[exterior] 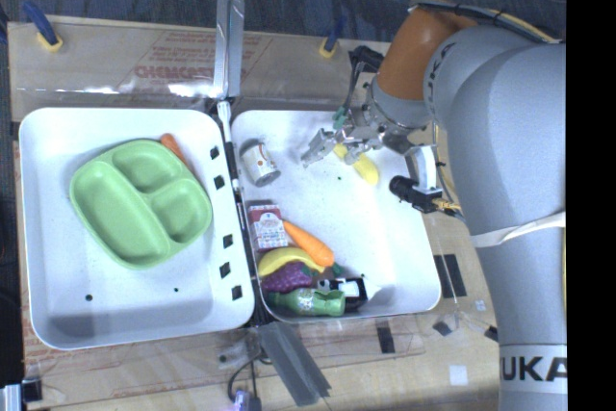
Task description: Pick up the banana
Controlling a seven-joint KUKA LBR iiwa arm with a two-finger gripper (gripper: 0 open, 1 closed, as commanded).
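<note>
Yellow, curved and smooth-skinned, the banana (pixel 289 261) lies low in the right-hand shallow white bin (pixel 404 250), in a cluster near its front wall. An orange carrot (pixel 310 244) lies across its upper side, touching it, a bunch of purple grapes (pixel 287 279) presses against its lower side, and a green bottle (pixel 313 303) lies just below the grapes. A small red and white carton (pixel 266 224) sits just above the cluster, and a silver can (pixel 258 162) lies on its side nearer the back of that bin.

Well apart from the banana, toward the back of the same bin, the grey arm's two-finger gripper (pixel 327 145) hangs low over the floor with its metal fingers spread apart and nothing between them. A small yellow lemon-like piece (pixel 366 170) lies just beside it.

Across the divider, the left white bin (pixel 58 303) holds a green sectioned plate (pixel 141 199), with a second orange carrot (pixel 171 146) at its upper edge.

The banana looks like a light plastic toy: stiff, a little slippery and not fragile. Its exposed middle, taken across the narrow width, seems the best hold, though the crowding carrot and grapes could foul a finger or get pinched along with it.
</note>
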